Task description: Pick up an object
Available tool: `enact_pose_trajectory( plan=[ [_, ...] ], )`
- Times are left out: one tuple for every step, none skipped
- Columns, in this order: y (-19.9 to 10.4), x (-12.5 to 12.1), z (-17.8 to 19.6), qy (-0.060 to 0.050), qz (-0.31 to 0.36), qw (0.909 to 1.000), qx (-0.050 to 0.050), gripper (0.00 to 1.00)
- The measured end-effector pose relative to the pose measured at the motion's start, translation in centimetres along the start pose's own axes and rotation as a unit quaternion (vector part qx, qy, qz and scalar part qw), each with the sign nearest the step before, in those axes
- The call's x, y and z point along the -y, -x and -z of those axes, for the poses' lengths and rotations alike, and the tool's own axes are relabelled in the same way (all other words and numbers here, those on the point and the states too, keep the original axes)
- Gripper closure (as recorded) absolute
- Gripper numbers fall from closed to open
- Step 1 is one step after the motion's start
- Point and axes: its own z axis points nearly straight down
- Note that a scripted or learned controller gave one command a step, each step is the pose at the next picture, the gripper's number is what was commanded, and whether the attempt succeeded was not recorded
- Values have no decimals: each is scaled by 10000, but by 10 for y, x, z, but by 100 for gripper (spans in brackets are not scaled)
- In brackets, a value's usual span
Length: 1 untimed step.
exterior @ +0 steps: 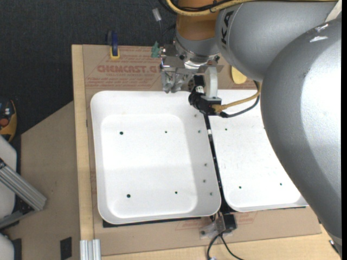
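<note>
End effector (174, 83) above left bin (108, 104)

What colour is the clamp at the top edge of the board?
The clamp is blue and yellow, seen in the camera view.

grey arm (282, 91) reaches in, hand (174, 83) pointing down.

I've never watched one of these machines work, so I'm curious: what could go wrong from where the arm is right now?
1. The gripper hangs over the far rim of the left bin, so going down it might strike that rim.
2. I can spot no object on the left bin's floor, so a grab there may come up with nothing.
3. The cable trailing over the right bin could catch on an edge.
</note>
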Motion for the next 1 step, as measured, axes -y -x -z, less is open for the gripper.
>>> enact_pose_trajectory(
  plan=[
    [33, 26, 55, 62, -40, 10000, 2, 100]
  ],
)
